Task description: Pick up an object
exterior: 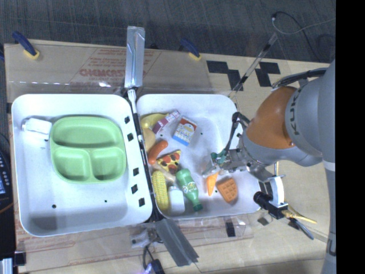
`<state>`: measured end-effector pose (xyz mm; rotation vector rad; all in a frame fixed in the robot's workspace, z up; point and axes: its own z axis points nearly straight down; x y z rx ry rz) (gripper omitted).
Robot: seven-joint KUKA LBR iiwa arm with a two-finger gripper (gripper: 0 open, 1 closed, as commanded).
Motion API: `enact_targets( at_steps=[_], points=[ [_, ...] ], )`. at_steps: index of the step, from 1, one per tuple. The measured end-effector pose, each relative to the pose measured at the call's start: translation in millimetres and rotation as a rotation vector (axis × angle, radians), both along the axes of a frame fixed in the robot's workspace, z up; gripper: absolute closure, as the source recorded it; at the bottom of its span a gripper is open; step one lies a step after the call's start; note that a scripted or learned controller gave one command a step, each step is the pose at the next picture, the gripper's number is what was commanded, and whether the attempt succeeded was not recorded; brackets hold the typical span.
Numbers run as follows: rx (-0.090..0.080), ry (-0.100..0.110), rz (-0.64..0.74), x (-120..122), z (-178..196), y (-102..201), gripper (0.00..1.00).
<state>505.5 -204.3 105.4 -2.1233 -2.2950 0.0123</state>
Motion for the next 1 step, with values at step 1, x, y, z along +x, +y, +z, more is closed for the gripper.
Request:
enact_targets(
  at_steps=[1],
  points=[
    [-0.003, -0.009, -0.046, 28.6, 86.2, 26.1, 1.00]
  ],
)
